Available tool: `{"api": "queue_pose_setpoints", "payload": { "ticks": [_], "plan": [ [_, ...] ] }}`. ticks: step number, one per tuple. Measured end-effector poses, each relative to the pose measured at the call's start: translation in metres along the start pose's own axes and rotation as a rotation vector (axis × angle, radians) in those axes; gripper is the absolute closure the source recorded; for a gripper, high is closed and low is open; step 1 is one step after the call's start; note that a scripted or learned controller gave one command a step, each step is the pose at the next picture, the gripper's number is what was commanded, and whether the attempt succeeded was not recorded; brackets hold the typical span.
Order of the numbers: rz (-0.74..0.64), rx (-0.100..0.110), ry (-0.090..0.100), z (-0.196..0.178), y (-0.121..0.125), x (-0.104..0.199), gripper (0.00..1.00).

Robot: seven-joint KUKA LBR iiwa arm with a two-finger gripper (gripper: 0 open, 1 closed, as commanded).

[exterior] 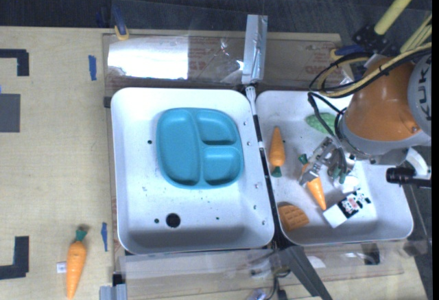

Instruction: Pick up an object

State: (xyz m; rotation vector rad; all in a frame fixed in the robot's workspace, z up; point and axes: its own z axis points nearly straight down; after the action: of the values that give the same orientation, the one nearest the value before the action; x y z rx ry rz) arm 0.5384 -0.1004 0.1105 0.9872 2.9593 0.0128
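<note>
Gripper (322, 167) sits low in the right bin (384, 226), w/ the arm coming in from the right, orange band above the wrist. Fingers look spread apart, metal tips splayed, nothing visibly betw. them, so I'd call it released, not grasping. Closest candidate is the small toy carrot (316, 191), lying just below the fingertips, maybe touching one tip; can't say for sure. It lies tilted, pointed end toward the bin's front wall. Probably light hard plastic, stiff, a bit slick, tapered, so it could squirt out of a pinch near the tip; better to close across the thick end or mid-body, jaws square to its long axis. Second toy carrot (276, 147) w/ green top lies to the gripper's left, near the divider betw. bins, apart from the fingers. Flat orange piece (293, 216), ridged, poss. a toy cracker or bread slice, sits below-left of the gripper near the front wall; thin, hard to get under. White block w/ black marks (346, 207) lies below-right, near the carrot; boxy, likely easy to pinch on flat sides. Green item (321, 121) above the gripper is partly hidden by the arm. Left bin (130, 120) holds a blue divided tray (199, 147), well apart.
</note>
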Motion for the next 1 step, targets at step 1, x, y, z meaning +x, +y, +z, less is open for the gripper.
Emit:
{"api": "queue_pose_setpoints", "payload": {
  "ticks": [1],
  "plan": [
    [0.33,0.013,0.012,-0.1106,0.0836,0.0059,1.0]
  ]
}}
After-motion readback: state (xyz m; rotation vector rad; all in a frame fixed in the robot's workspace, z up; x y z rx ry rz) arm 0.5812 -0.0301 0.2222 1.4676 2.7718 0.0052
